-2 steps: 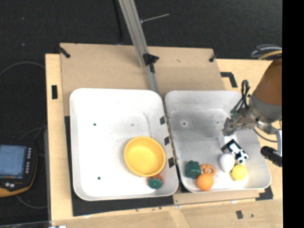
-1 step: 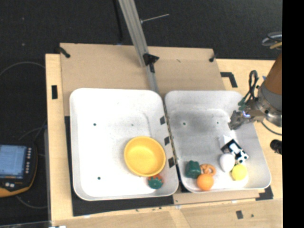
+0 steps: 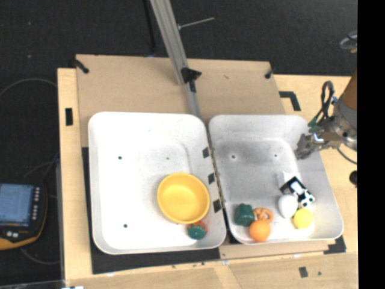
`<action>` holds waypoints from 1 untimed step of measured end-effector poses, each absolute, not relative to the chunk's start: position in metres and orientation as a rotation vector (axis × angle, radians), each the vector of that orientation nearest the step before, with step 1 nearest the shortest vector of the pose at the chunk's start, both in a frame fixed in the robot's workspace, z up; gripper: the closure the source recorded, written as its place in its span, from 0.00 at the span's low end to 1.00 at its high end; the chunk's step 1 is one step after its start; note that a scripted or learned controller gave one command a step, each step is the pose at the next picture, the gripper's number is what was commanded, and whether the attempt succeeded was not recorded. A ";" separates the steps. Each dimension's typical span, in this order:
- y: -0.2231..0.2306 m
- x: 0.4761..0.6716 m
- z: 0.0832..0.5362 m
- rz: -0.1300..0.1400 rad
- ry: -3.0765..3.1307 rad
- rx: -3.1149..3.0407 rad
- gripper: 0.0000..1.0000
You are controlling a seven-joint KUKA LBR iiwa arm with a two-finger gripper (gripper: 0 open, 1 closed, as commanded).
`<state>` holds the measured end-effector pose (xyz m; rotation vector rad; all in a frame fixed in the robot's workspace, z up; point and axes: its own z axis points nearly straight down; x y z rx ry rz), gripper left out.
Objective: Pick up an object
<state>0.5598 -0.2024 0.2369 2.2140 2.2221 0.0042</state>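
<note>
Right now the gripper hovers at the upper right corner of the right bin, just over its rim, with the arm coming in from the frame's right edge. Whether the pincer is wide or narrow cannot be told at this size; nothing shows between it, so I judge it carries nothing.

Candidates for the pick cluster along the lower edge of the right bin, probably because the shallow floor curves up there and loose things settle against the wall. From left to right lie a dark green piece, an orange fruit with a small orange ring-like thing just above it, a white egg-shaped object, a yellow lemon-like object, and a black-and-white item touching the white one. They crowd one another, so a clean grasp of one may nudge its neighbours.

In the left bin a yellow bowl sits open side up near the lower right, and a small green-and-red toy rests just below it against the bin's lower wall.

The gripper stands well apart from all of these, so the pick seems not yet begun; a reach toward the frame's lower part would come next.
</note>
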 end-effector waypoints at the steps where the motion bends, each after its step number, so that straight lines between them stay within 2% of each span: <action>1: -0.158 0.573 0.237 0.004 2.227 2.212 1.00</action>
